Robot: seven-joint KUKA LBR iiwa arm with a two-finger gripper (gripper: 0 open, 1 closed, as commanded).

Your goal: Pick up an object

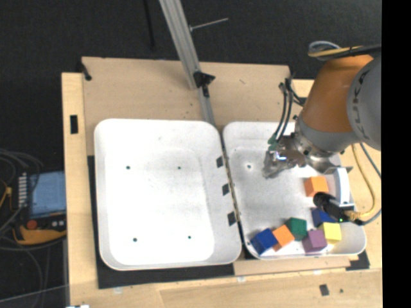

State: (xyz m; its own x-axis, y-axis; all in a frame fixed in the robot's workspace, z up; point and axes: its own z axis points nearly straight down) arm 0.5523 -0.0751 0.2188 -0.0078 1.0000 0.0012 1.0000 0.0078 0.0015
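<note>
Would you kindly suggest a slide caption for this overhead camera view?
KUKA arm's gripper poised over the right-hand bin, with coloured blocks clustered in that bin's lower-right corner.

Bright, even light from above washes out the left bin (157, 130) and the right bin (257, 197), the 2 showing only soft, faint shadows. The floor (270, 18) stays dark. The gripper (276, 164) looks slightly blurred, and the picture is grainy.

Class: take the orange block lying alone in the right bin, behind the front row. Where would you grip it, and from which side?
Probably from straight above, across two opposite side faces of the lone orange block. It lies flat in the right bin, apart from the other blocks, so its sides look free.
</note>
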